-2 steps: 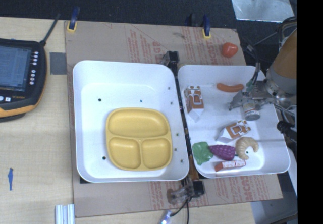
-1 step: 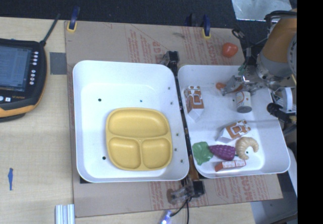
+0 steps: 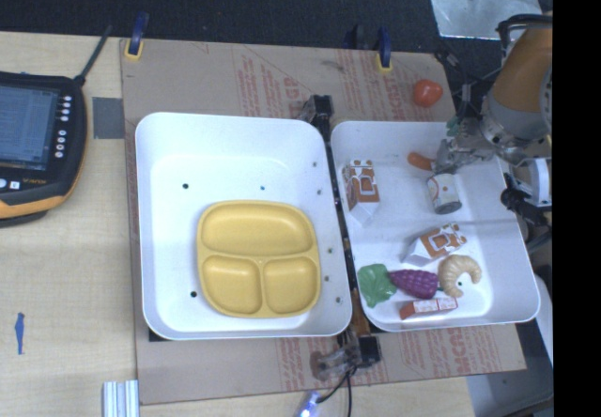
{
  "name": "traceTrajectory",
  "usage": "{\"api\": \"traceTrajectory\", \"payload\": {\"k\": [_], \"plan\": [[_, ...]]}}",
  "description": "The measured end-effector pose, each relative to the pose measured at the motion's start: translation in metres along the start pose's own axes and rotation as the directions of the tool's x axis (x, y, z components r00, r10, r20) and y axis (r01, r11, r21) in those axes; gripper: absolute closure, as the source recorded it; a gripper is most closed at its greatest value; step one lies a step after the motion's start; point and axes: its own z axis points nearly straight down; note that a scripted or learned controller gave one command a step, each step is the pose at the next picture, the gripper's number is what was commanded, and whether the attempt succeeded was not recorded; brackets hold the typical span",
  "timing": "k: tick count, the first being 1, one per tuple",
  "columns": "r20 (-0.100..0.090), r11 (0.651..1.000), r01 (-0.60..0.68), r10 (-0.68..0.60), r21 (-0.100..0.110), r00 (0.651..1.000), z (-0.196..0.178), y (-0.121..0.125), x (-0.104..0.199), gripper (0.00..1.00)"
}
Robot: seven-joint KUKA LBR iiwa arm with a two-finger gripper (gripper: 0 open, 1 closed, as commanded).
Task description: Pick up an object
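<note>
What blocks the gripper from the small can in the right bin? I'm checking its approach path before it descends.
Nothing visible does. The gripper hangs right above the small can, with bare bin floor between them. The nearest item, an orange piece, lies to the view's left of that path.

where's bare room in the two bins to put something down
Left bin: bare floor above the yellow tray, and a strip along its left side. Right bin: a bare patch in the middle, between the small box and the can. Its lower end is crowded with the croissant, grapes and green toy.
</note>
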Motion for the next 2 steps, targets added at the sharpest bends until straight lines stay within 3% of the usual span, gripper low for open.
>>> {"api": "traceTrajectory", "payload": {"k": [1, 2], "plan": [[0.000, 1.000, -0.006, 0.006, -0.001, 1.000, -0.086, -0.084, 0.000, 1.00], [0.001, 1.000, -0.004, 0.004, 0.000, 1.000, -0.058, -0.053, 0.000, 1.00]]}}
